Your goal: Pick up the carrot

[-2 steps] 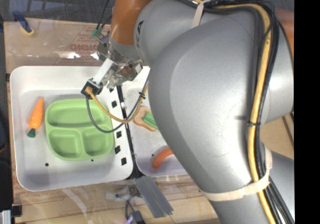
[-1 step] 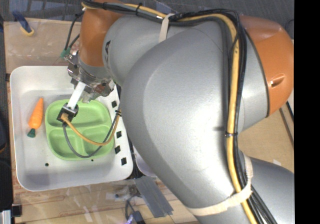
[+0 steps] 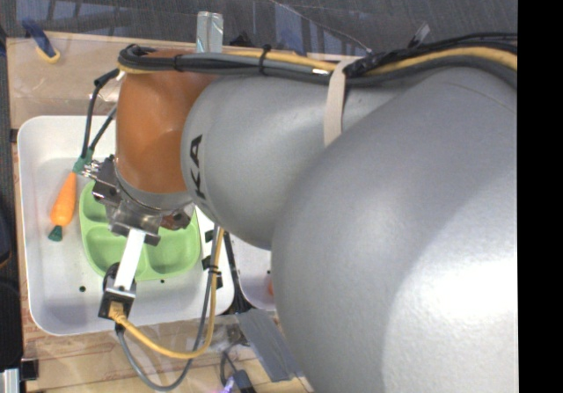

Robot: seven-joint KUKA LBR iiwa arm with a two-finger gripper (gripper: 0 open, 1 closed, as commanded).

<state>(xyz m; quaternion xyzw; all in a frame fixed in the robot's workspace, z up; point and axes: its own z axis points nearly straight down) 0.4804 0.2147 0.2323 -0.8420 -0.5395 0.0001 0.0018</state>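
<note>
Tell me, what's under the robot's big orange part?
A green divided tray sits under the arm's orange band in the left white bin. The wrist covers the tray's middle. The carrot lies beside the tray.

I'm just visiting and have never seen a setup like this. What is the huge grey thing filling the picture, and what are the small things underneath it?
The big grey shape is a robot arm, seen close because the camera hangs above the bench and looks down at a slant; the arm reaches in from the right. The orange band sits just above its wrist, and below that is the end effector, the part meant for grasping. From this angle I cannot tell whether it is open or shut, and nothing is seen held in it. Cables run along the arm.

Beneath it is a shallow white bin. In it lie a small orange carrot, near the left side, and a green divided tray that the wrist partly hides. The carrot rests on the bin floor, apart from the end effector, just left of the tray.
</note>
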